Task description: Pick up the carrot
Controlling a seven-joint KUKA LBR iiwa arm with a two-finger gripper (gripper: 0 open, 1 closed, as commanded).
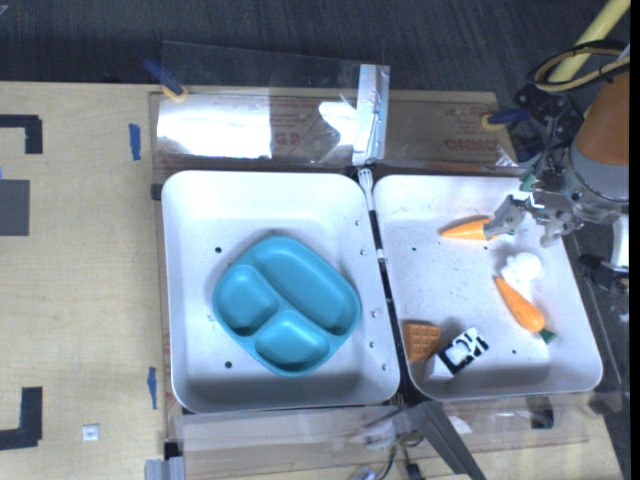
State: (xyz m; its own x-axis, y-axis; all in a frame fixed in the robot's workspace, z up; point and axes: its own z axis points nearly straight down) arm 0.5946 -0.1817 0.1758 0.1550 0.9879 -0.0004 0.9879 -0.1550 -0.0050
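End effector (527, 211): over right bin's (580, 368) far right corner, at a carrot's (466, 231) leafy end; opening cannot be told. Second carrot (522, 304): nearer, beside a white lump (520, 266). Waffle (421, 340) and black-and-white block (461, 349): front edge.

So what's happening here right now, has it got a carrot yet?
Not clearly. The arm reaches into the right bin from the right, and its end effector sits at the leafy end of the upper carrot, which lies flat on the bin floor. A second carrot lies lower down beside a white ball, with a waffle and a black-and-white block near the front. The left bin holds a blue divided tray.
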